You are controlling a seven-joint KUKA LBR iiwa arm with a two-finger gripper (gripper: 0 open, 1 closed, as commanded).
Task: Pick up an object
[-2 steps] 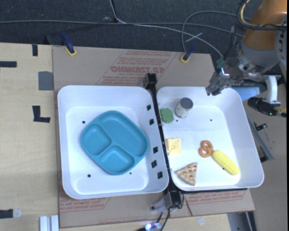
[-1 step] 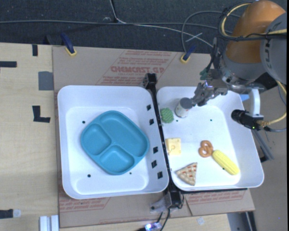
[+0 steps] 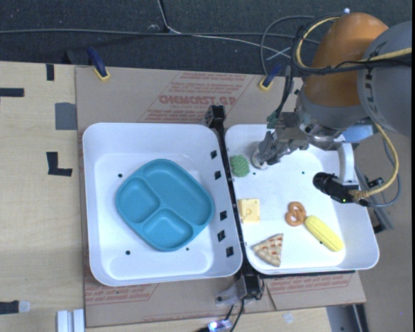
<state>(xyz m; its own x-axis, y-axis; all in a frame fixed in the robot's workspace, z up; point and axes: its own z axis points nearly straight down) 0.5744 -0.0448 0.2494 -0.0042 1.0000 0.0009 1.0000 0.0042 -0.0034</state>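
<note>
Green ball [image 3: 239, 165] just left of tool [image 3: 261, 159]

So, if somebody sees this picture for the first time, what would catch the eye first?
Probably the blue divided plate, alone in the left bin. Next, the grey arm with its orange band, reaching down over the right bin near a small green item. Toy foods lie there: a cheese square, pretzel, corn cob and pizza slice.

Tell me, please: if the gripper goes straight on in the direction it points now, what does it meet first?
Probably the green broccoli piece. The gripper points down and left, and that piece lies just beyond its tip on the right bin floor. Depth is unclear, so it may meet the floor first.
</note>
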